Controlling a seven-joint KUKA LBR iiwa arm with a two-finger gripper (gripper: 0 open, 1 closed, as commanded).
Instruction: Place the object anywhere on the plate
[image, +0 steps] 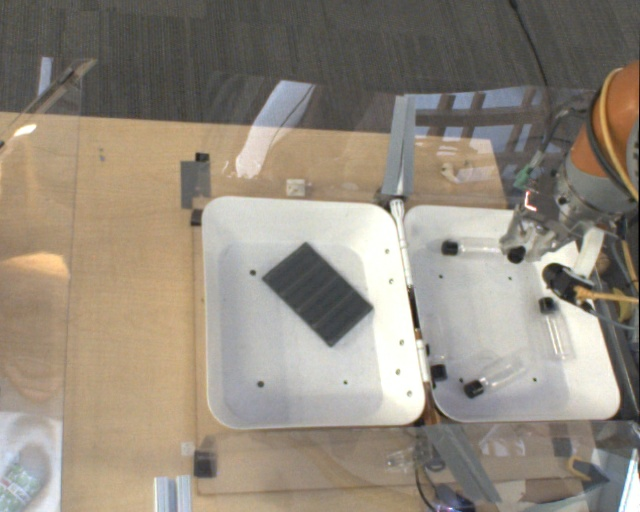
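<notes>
A dark grey ribbed plate (317, 293) lies flat and turned at an angle in the middle of the left bin (230, 400). Three clear vials with black caps lie in the right bin (600, 400): one (475, 247) near its far left, one (554, 328) towards its right side, one (497, 377) near its front edge. My gripper (534, 262) hangs over the far right part of the right bin, above and between the far vial and the right-hand vial. Nothing shows held in it.
A grey divider rail (400, 160) runs back from between the two bins. Cables and the arm's orange band (615, 130) crowd the right bin's far right corner. A small black block (436, 372) sits at the bins' shared edge near the front.
</notes>
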